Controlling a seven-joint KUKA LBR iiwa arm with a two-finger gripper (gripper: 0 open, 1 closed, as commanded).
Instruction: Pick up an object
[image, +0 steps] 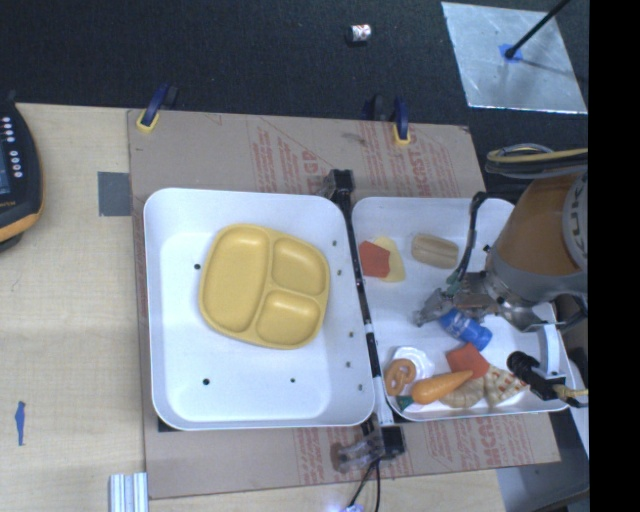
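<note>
Toy foods (441, 387) (perhaps eight) fill one bin (390, 215); one yellow tray (264, 285) opposite.

Pale yellow on the three-compartment plastic tray (265, 285), sitting against the plain white left bin (175, 390). Over in the white right bin (385, 215): a red wedge on a cream-yellow slice (380, 259), a tan bread-roll shape (434, 250), a blue bottle-like piece (466, 328), a red-orange block (468, 360), an orange toy carrot (442, 386), a brown pretzel on a white disc (402, 373). Brown cardboard sheet (250, 150) printed with faded red lettering. Orange band on the grey arm (535, 225).
</note>
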